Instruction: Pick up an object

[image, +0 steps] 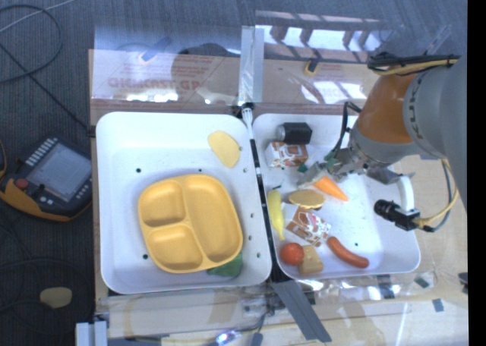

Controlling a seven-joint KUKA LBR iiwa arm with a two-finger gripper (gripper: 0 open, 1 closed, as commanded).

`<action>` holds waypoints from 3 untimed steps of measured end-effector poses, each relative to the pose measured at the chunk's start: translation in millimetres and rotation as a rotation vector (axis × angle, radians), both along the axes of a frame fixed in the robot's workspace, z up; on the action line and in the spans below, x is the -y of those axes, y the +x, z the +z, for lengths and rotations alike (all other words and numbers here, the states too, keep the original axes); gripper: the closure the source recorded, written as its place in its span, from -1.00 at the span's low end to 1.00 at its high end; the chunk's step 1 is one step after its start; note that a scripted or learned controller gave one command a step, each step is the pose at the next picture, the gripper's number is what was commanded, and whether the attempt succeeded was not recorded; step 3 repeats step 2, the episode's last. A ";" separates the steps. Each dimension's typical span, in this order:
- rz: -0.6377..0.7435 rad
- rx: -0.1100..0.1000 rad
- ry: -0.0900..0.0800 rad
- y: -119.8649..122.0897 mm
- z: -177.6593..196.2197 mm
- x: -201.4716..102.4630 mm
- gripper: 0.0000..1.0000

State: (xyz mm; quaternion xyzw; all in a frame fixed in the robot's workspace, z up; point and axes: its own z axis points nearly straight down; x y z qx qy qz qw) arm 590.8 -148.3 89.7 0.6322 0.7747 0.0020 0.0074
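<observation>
Arm in from the right, hand point(328, 167) low in the right white bin point(395, 255), just above the orange toy carrot point(331, 188); can't tell if it's apart or together. Nothing visibly gripped.

Right bin also has:
- black block point(296, 133)
- two printed snack packets point(289, 155), point(308, 225)
- yellow banana point(276, 214) along the left wall
- red tomato point(291, 253)
- red sausage point(348, 253)

Left white bin point(114, 185): yellow divided plastic tray point(190, 221), pale yellow chip-shaped piece point(225, 147), green item point(226, 267) poking out under the tray's near edge.
</observation>
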 end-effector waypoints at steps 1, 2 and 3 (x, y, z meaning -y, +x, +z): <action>0.000 0.000 0.004 1.1 7.1 -0.7 1.00; -0.043 -0.019 0.005 -42.3 155.2 -103.2 1.00; -0.043 -0.019 0.005 -42.3 155.2 -103.2 1.00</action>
